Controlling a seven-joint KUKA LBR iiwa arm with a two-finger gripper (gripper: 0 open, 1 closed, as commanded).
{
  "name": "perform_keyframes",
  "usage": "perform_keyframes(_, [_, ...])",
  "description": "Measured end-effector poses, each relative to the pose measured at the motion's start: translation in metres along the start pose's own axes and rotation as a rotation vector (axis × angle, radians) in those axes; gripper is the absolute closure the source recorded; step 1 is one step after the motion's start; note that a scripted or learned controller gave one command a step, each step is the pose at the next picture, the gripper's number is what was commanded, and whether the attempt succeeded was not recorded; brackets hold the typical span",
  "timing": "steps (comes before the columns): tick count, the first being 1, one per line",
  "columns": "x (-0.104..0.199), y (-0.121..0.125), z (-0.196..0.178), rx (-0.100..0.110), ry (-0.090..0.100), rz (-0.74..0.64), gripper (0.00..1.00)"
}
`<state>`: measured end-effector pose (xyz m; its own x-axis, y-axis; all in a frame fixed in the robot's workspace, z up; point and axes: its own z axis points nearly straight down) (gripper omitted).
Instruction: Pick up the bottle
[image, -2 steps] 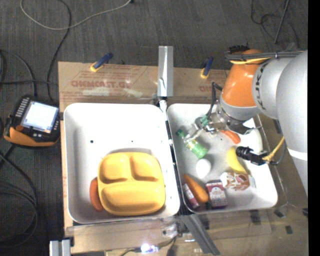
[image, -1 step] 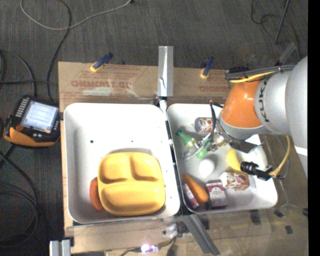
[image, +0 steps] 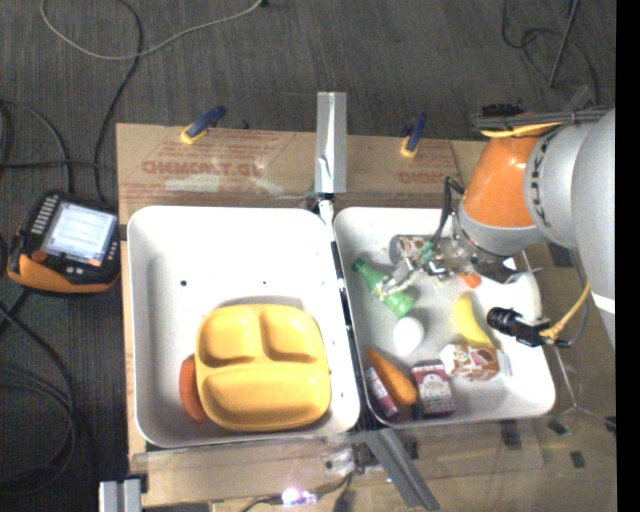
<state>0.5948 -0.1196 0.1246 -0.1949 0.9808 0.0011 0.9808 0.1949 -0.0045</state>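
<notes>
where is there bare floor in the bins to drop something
Left bin: its whole far half, behind the yellow tray, is bare. Right bin: crowded. Green bottle, banana, carrot and cartons leave a small patch near the far-left corner.

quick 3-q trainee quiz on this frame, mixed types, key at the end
1. True or false: the green bottle lies in the left bin.
2. Which bin holds the yellow divided tray? A) left B) right
3. Fill in: the gripper hangs over the ____ bin, close to the bottle.

Key
1. False: it lies in the right bin, near the divider between the bins.
2. A
3. right
</notes>
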Motion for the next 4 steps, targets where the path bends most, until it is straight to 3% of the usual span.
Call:
perform_keyframes(1, [0.017, -0.033, 0.035, -0.016, -0.008, 0.072, 0.00])
perform_keyframes(2, [0.000, -0.008, 0.036, -0.013, -0.002, 0.084, 0.00])
perform_keyframes(3, [0.001, -0.007, 0.028, -0.014, -0.003, 0.082, 1.00])
perform_keyframes(4, [0.038, 0.020, -0.162, 0.001, -0.006, 0.424, 1.00])
